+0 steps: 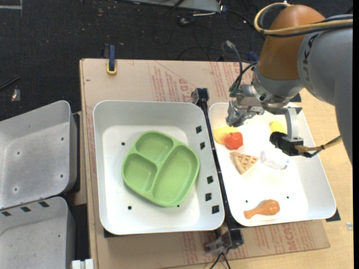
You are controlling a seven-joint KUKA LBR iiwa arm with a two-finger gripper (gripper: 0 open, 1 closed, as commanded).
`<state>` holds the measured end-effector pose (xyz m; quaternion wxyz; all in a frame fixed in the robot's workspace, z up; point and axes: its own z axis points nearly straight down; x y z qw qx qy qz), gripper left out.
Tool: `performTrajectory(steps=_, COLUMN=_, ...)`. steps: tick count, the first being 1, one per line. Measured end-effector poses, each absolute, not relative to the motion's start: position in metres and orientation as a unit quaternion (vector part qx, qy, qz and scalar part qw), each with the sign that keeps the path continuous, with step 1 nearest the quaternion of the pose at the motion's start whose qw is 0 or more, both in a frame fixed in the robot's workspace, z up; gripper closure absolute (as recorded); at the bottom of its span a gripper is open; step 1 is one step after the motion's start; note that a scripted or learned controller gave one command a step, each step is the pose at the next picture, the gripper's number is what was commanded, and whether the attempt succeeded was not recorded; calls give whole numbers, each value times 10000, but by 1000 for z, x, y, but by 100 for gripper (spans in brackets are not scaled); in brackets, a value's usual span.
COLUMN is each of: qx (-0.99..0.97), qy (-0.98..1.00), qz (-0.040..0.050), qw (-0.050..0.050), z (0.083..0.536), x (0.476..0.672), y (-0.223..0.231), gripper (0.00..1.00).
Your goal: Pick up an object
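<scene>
My gripper (237, 118) hangs over the back left corner of the right bin (314, 198). Just below it lie a yellow toy piece (222, 132) and a red toy tomato (234, 140), side by side and touching. Further toward the front of the same bin are a pizza slice (245, 162) and an orange drumstick (262, 209). A second yellow piece (277, 125) and a small clear piece (274, 162) lie to the right, partly behind a black part on the arm (283, 142). I see nothing lifted off the bin floor.
The left bin (104, 150) holds a green divided plate (161, 167). A black divider with clips (212, 150) runs between the bins. White panels (33, 150) lie off the bench at the left. The arm's orange band (286, 35) looms over the right bin's back.
</scene>
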<state>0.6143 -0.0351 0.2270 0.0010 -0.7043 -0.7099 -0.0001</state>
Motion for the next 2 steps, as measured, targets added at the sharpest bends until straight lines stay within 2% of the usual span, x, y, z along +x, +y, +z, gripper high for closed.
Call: performTrajectory(steps=2, qx=-7046, qy=-7096, qz=3, qw=11, z=230, x=588, y=53, gripper=100)
